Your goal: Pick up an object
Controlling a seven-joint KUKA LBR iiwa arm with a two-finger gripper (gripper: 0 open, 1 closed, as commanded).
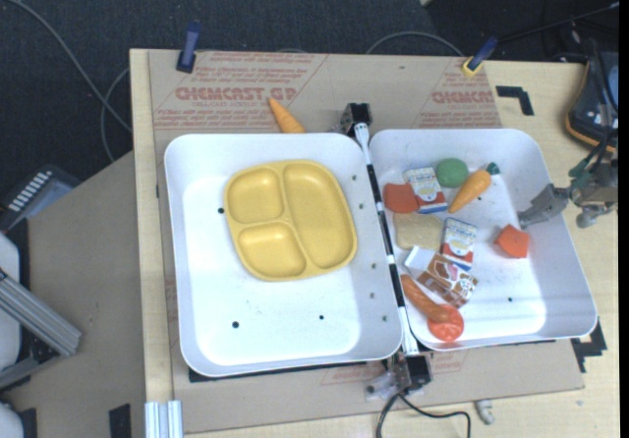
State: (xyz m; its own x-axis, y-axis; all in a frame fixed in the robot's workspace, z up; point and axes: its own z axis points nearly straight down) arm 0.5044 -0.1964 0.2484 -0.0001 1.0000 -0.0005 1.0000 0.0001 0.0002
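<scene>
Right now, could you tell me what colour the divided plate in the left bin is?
Pale yellow; the divided plate shows best in the camera view.

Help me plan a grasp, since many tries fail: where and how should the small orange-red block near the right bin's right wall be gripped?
Grip the small orange-red block across its flat sides, coming straight down from above. It lies apart from the other items, with bare bin floor around it, so the fingers likely have room.
</scene>
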